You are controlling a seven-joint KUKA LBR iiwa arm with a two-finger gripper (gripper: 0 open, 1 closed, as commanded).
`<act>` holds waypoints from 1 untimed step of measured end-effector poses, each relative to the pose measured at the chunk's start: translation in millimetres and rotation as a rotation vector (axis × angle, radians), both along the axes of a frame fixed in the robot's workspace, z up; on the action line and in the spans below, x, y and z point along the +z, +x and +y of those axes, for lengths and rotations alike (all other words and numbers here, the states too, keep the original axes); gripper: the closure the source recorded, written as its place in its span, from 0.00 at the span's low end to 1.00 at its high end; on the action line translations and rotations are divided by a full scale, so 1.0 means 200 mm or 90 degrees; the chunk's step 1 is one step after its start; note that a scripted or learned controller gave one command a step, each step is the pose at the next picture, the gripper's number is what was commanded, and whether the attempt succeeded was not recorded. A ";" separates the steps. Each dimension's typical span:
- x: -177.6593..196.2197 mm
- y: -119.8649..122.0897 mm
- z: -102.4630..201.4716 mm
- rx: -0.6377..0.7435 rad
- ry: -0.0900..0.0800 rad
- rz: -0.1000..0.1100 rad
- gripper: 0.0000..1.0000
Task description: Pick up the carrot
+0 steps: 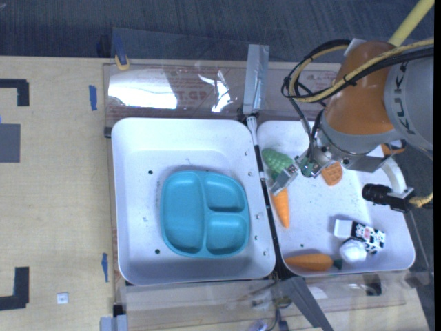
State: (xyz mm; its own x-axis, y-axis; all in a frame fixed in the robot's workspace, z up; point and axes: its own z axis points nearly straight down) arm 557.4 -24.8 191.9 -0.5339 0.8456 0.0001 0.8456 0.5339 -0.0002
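Left bin (138, 150): one blue divided tray (204, 212), lying flat at centre. Right bin (406, 254): green toy (277, 161) by the dividing wall, carrot (281, 207) just below it with its tip toward the front, a second orange piece (309, 261) along the front wall, a black-and-white toy (362, 240) beside that. Gripper (298, 171): low over the right bin, just above the carrot's top end and next to the green toy; opening cannot be told, nothing seen between the fingers.

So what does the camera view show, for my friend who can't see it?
A grey and orange robot arm's gripper hovers just above a carrot in the right bin, beside a green toy. A second carrot lies near the front edge. The left bin holds a blue divided plate.
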 end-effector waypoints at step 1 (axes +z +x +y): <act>-0.04 -0.17 -0.01 0.180 0.001 0.002 0.00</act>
